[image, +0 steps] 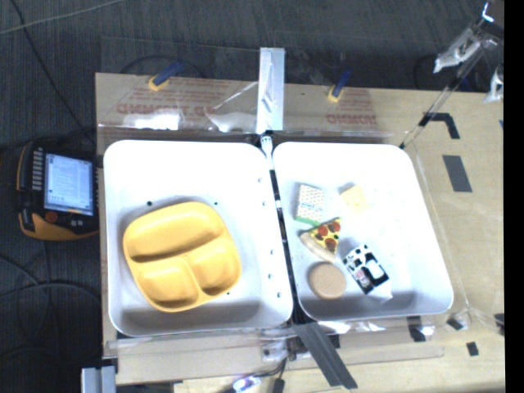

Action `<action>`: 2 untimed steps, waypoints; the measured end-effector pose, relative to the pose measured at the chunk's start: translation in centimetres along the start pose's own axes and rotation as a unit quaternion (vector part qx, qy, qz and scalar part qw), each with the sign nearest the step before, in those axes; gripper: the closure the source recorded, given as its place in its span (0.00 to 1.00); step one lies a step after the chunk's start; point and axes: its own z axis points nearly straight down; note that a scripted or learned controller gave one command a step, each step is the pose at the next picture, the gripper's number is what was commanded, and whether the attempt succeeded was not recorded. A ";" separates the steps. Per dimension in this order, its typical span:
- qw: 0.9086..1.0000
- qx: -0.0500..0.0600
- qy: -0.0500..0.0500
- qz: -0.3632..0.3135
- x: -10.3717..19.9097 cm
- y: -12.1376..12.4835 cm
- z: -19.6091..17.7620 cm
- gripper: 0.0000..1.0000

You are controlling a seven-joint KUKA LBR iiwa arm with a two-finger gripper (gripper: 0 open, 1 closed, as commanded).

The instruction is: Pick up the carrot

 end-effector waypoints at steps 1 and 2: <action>0.998 0.001 0.001 0.055 -0.5 -0.6 0.1 0.00; 0.989 0.001 0.000 0.151 -0.5 -0.3 0.1 0.00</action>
